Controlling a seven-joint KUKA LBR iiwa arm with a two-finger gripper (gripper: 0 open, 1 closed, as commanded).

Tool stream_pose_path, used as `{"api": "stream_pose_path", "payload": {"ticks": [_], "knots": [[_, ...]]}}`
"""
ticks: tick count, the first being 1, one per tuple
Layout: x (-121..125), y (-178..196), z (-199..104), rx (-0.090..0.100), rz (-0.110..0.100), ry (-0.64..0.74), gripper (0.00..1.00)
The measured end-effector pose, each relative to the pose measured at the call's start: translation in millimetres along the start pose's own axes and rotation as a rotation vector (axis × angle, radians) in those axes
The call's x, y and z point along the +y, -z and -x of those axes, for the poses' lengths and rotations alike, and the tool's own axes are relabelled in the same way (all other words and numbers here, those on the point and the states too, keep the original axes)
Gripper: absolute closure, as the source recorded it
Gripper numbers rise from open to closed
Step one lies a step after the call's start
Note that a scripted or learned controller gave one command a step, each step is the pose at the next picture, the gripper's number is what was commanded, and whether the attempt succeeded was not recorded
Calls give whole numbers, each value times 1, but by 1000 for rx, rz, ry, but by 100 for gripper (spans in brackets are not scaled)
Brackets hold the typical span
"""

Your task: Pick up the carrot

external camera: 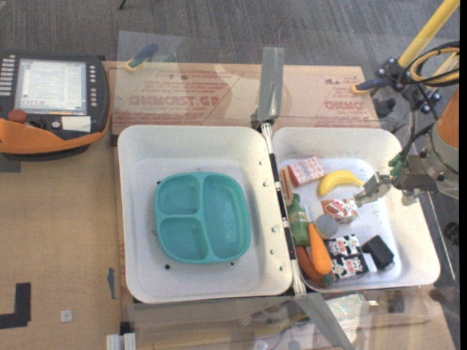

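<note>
While the carrot [318, 249] lies in the right bin [419, 248] at about 7 o'clock, between a green bottle [298, 222] and a black-and-white carton [346, 257], the gripper [368, 190] hangs over the bin's middle, at about 2 o'clock from the carrot. Its fingers stand apart and grip nothing. A banana [339, 180] lies just beside it. A teal plate [203, 217] rests in the left bin [139, 195].
</note>
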State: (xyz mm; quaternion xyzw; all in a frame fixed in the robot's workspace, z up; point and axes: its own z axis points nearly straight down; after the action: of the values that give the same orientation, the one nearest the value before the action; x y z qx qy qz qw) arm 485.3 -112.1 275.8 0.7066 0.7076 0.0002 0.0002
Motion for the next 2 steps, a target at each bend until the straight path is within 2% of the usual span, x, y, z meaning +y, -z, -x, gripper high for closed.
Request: {"api": "stream_pose_path", "payload": {"ticks": [1, 2], "knots": [[-6, -92, -58, 1, -1, 96, 0], [-4, -189, -8, -4, 8, 438, 0]]}}
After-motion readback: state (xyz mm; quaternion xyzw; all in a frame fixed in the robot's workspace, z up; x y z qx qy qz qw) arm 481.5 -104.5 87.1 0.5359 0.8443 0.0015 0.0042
